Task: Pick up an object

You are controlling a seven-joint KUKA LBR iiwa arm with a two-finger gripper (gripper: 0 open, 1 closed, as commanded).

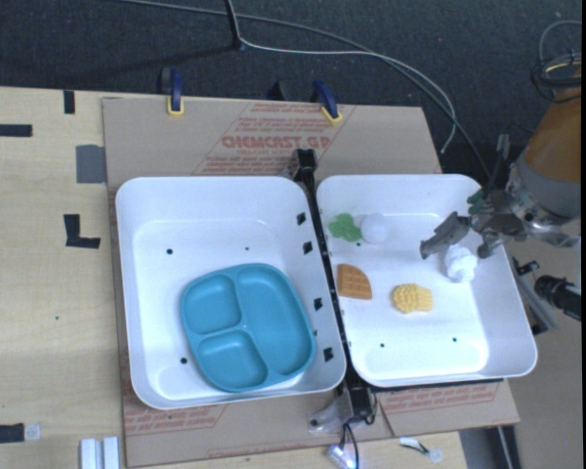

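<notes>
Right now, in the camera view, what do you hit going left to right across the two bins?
Blue divided plastic plate → orange waffle-shaped toy → yellow corn-cob toy → small white lump by the gripper. Green leafy toy and pale round piece omitted: they overlap the waffle's span.

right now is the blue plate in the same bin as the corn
No, the blue plate lies in the left bin; the corn is in the right bin.
</notes>
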